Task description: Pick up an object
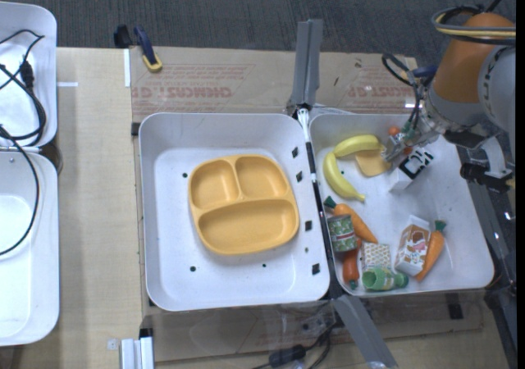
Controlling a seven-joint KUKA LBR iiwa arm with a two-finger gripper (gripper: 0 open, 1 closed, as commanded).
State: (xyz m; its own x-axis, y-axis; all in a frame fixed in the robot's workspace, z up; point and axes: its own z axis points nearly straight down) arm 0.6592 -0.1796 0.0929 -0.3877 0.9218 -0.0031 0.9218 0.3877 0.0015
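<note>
while the arm (476, 72) reaches in from the right, we see two white bins side by side: the left bin (156, 220) carries a yellow divided tray (243, 203), and the right bin (467, 203) carries the small objects. the gripper (408, 150) hangs low over the right bin's upper part, beside a banana (358, 144) and a second banana (340, 179); we cannot tell its state. lower down lie a carrot (358, 224), a can (341, 233), a small carton (413, 248) and a green bottle (384, 280).
</note>
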